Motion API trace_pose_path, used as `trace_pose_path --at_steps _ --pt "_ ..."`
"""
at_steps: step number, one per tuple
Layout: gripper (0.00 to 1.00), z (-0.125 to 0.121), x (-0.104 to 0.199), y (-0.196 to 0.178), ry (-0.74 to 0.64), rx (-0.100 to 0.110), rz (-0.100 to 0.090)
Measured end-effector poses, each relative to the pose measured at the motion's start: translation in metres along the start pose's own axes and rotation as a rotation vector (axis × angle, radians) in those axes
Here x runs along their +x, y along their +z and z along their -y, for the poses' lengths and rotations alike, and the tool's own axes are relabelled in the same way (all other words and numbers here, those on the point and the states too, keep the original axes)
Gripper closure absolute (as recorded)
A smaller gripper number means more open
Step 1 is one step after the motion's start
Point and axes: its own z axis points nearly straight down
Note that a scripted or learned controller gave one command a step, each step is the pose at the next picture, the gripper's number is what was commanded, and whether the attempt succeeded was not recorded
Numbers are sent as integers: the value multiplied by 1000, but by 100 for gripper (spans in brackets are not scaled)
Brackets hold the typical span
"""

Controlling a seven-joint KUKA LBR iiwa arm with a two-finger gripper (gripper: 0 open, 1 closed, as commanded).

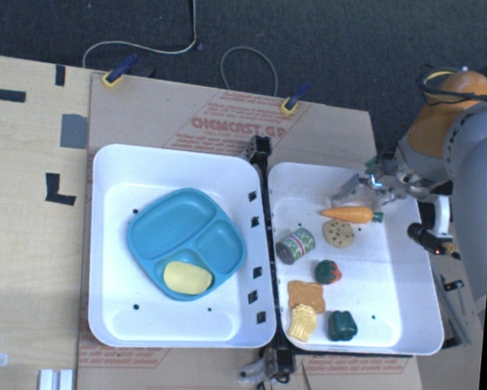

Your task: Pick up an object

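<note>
Nearest the camera, the right shallow white bin (pixel 410 334) holds a ridged yellow corn piece (pixel 302 323), a dark green pepper-like toy (pixel 341 325) and an orange toast-like slab (pixel 306 295). Farther in lie a small green-and-red lump (pixel 328 272), too small to identify, a grey-green tin can on its side (pixel 295 245), a tan speckled round cookie (pixel 338 233) and an orange plastic carrot (pixel 350 214): seven pieces in all. The left white bin (pixel 106 245) carries one blue three-compartment plate (pixel 190 236) with one yellow oval lump (pixel 187 278) in its near compartment. Both bins rest on brown cardboard (pixel 225 119) over a pale wooden bench (pixel 12 236). The silver pincer (pixel 354 189) hangs just beyond the carrot; whether it is clenched or released, I cannot tell. Dark carpet (pixel 73 2) lies beyond.
</note>
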Motion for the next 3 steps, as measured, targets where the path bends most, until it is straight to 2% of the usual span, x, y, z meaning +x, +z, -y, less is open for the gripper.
trace_pose_path --at_steps 1,3 --pt "0 20 60 5 2 0 9" --pt "0 18 91 6 6 1 9"
